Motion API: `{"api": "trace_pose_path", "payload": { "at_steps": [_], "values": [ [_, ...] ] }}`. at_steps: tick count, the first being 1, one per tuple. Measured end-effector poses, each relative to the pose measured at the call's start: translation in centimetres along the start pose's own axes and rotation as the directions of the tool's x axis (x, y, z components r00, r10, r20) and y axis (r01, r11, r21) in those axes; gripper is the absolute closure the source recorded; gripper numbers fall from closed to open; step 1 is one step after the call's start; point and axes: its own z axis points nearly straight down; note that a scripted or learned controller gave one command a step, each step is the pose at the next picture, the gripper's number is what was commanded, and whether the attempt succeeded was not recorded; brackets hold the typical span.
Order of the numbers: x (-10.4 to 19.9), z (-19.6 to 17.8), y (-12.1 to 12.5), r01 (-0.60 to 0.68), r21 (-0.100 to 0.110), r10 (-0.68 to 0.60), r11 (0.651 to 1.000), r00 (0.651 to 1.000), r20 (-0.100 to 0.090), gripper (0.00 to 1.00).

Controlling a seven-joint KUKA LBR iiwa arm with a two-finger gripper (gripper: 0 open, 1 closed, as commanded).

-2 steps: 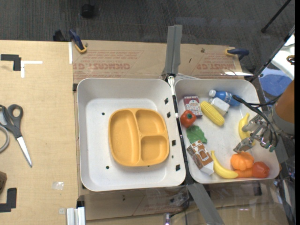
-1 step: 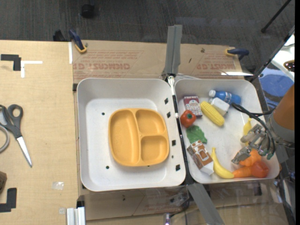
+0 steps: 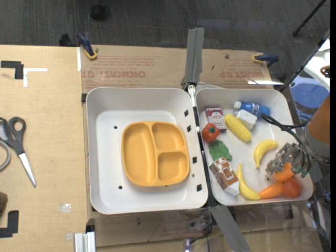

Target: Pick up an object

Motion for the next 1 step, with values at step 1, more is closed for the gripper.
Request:
{"api": "trace_pose_path", "payload": {
  "at_steps": [1],
  "values": [
    [1.26,-11.79,10.68,0.14,0.006,-0.14,0.99,0.99,-0.007,1.0]
  ]
}}
